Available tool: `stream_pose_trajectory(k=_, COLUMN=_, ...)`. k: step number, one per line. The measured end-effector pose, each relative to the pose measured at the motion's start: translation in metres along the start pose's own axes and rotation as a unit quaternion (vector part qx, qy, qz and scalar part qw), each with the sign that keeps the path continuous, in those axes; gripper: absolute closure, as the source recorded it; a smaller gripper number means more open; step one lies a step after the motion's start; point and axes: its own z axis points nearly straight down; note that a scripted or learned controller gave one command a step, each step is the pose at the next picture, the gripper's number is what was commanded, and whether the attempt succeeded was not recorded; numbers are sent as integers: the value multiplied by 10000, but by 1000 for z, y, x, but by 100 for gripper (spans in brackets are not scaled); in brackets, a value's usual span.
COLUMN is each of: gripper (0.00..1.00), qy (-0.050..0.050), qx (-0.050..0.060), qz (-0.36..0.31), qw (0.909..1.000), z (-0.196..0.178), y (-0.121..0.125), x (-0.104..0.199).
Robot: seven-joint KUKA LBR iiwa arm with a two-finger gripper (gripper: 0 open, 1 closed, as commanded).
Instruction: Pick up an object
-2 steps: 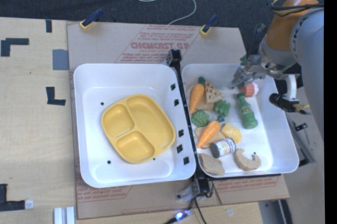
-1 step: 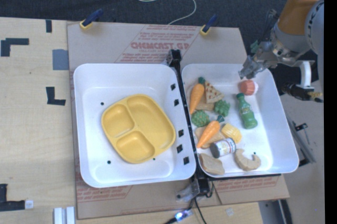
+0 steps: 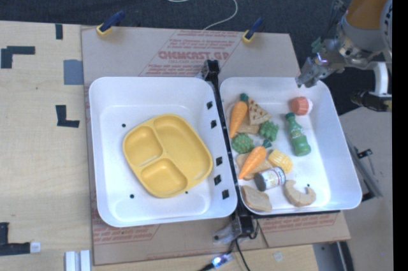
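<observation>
my claw (image 3: 306, 78) is hovering over the right bin's (image 3: 338, 136) far edge, near the tomato (image 3: 299, 106); i'm gripping nothing visible.

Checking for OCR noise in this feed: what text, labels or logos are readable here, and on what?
"CHEMCAST GP", red print, seen upside down, on the brown protective sheet under the bins.
More red print repeats across that sheet and along its front edge: too faint to read.
Label on the small jar in the right bin: too small to read.

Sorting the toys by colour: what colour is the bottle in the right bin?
Green, seen in the camera view: the bottle.
</observation>
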Motion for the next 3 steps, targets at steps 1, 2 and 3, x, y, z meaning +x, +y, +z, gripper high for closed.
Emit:
stream_pose_trajectory(k=1, gripper=100, qy=11, qx=27, qz=-20, qw=10000, z=11, y=-13, x=53)
stream_pose_trajectory(k=2, gripper=100, qy=10, qx=32, qz=-22, qw=10000, z=15, y=-29, x=112)
stream_pose_trajectory(k=3, gripper=100, qy=12, qx=29, qz=-24, qw=10000, z=10, y=-47, x=164)
